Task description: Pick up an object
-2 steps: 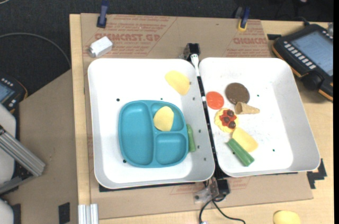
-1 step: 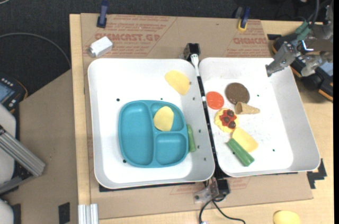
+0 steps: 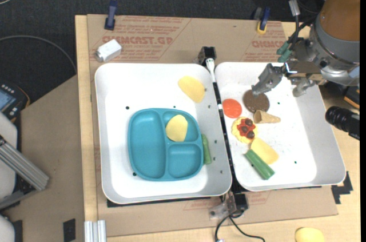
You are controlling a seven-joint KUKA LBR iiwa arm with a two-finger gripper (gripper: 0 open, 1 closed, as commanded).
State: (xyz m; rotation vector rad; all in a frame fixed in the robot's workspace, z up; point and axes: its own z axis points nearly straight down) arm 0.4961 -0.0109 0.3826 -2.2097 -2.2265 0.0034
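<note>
Two shallow white bins side by side on cardboard-covered bench: left bin [image 3: 108,121], right bin [image 3: 320,155].

Left bin: teal divided plate [image 3: 148,143] lying flat in lower middle, pale yellow piece [image 3: 176,128] resting in its upper right compartment. Second yellow piece [image 3: 191,88] on bin floor toward upper right corner, apart from plate. Thin green item [image 3: 206,150] lying against plate's right edge.

Right bin: brown round object [image 3: 256,102] at upper left of centre. Red-orange disc [image 3: 231,108] just beside it to the left. Tan cone-shaped piece [image 3: 267,117] just below brown object, tip pointing right. Pizza-like slice with red dots [image 3: 245,129] below the disc. Yellow block [image 3: 264,151] and green stick [image 3: 259,165] near the bin's lower left, touching each other.

Gripper [image 3: 266,82] reaching in from the right, grey fingers slanting down-left, tips at upper edge of brown round object, apparently touching it. Cannot tell whether jaws spread or pressed together; no object seen between fingers.

Outside bins: small white box [image 3: 108,50] on cardboard above left bin; blue clamps [image 3: 110,13] on bench's far edge.
</note>
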